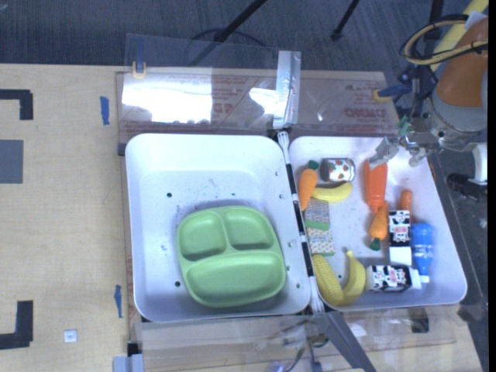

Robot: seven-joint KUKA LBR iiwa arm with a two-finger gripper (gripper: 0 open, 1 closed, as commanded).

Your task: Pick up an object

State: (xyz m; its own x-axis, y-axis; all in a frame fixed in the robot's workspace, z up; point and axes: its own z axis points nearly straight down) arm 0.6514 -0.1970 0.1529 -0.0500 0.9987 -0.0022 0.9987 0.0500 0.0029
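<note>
While cow-print cartons (398, 226) show spots, no lettering reads clearly.

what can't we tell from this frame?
- Gripper: small and blurred at the right bin's far corner in the camera view; finger state unreadable, nothing visibly held.
- Arm: cut off by the right edge.
- Cow-print cartons: print too small to read.
- Round object behind the banana: too blurred to identify.
- Green plate: hides the left bin's floor beneath it.
</note>
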